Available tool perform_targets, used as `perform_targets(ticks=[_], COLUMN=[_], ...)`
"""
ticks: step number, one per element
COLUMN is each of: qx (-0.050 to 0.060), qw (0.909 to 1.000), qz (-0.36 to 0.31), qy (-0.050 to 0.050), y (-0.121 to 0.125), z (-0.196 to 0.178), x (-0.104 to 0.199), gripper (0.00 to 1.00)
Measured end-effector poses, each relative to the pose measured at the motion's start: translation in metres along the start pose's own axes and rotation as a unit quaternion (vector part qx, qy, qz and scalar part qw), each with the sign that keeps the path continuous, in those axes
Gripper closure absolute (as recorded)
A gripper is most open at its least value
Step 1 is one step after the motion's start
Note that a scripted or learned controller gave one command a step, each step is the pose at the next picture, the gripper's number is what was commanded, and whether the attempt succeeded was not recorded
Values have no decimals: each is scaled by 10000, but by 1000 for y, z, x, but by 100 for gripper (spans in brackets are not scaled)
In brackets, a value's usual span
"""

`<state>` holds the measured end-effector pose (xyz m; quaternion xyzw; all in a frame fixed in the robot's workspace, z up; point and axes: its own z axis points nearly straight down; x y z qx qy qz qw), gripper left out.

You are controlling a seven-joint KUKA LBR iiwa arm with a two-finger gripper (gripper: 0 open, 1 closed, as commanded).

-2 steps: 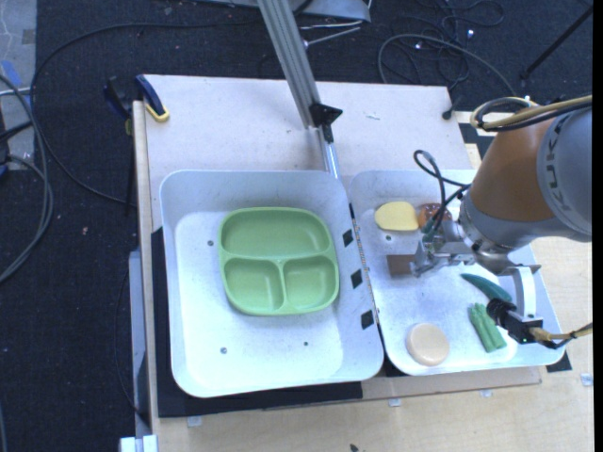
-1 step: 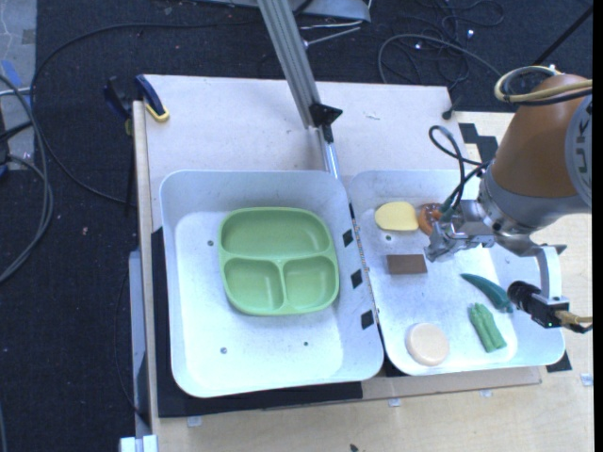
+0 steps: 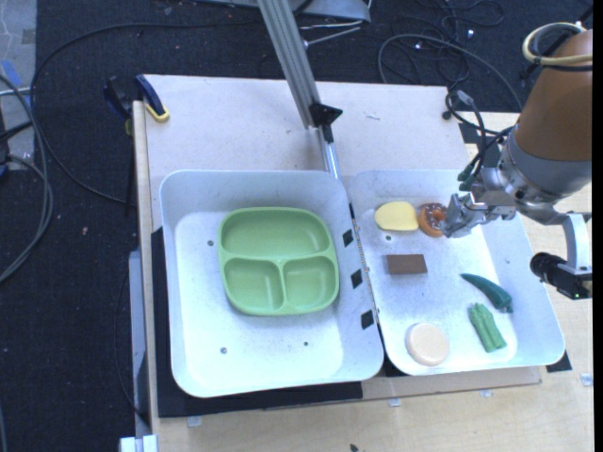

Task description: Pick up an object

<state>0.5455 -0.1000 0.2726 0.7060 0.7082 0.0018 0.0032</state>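
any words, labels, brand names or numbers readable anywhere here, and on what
None can be read.
The green three-compartment plastic tray bears no print.
The two shallow white bins carry only small black marks along the shared edge, too small to read as text.

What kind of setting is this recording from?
Likely a robotics lab: a bench with two white bins, loose cables on dark floor, and toy food like a yellow piece by the gripper.
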Motion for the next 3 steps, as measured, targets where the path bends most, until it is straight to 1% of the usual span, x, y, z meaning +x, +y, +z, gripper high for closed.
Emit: perform_targets(ticks=[1, 2, 3], qx=[39, 23, 29], qw=[10000, 10000, 10000], qz=[-23, -24, -25], qy=[14, 15, 14], y=[13, 31, 36], z=[18, 14, 18], x=[53, 101, 158], gripper=[100, 100, 100])
